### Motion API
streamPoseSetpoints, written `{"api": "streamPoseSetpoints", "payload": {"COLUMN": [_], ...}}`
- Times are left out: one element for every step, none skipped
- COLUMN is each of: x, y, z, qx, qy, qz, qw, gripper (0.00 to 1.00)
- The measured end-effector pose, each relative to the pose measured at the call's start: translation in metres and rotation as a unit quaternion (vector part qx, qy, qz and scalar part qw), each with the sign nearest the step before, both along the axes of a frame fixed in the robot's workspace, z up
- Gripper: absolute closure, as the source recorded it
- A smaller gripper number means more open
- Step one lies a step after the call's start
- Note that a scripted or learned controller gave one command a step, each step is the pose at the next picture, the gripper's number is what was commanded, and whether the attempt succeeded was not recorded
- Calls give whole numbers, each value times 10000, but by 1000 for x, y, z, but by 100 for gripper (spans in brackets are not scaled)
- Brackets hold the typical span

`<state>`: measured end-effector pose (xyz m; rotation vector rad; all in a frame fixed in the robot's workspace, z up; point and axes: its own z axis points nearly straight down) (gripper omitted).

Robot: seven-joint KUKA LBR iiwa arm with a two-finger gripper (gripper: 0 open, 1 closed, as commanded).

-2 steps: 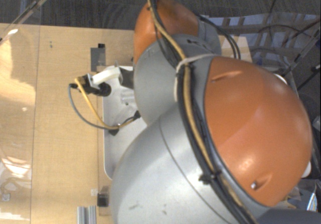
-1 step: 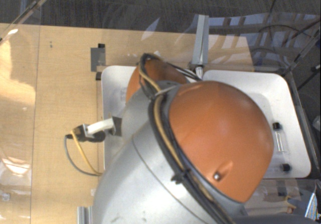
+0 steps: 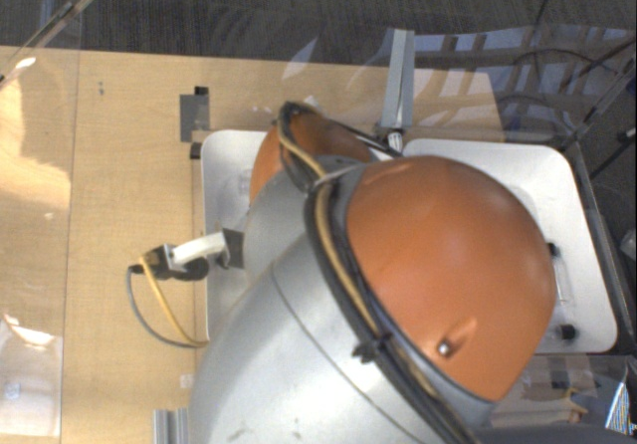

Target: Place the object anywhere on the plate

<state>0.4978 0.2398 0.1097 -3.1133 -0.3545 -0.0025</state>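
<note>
Presently the arm (image 3: 428, 273), reaching low across both bins (image 3: 587, 233) toward the bench's left edge, screens its own gripper, so its grip cannot be told, nor where object or plate lie.

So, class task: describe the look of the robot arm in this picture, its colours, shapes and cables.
The arm has a smooth grey shell with a large rounded orange dome. Black and yellowish cables run along the seam between grey and orange. A small screw-like mark sits low on the orange part.
</note>
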Motion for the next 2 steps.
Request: {"api": "streamPoseSetpoints", "payload": {"x": [22,50], "y": [-2,-25], "z": [-19,19], "qx": [0,-37], "qy": [-22,-8], "qz": [867,3161], "qw": [9962,9487], "gripper": [100,100]}}
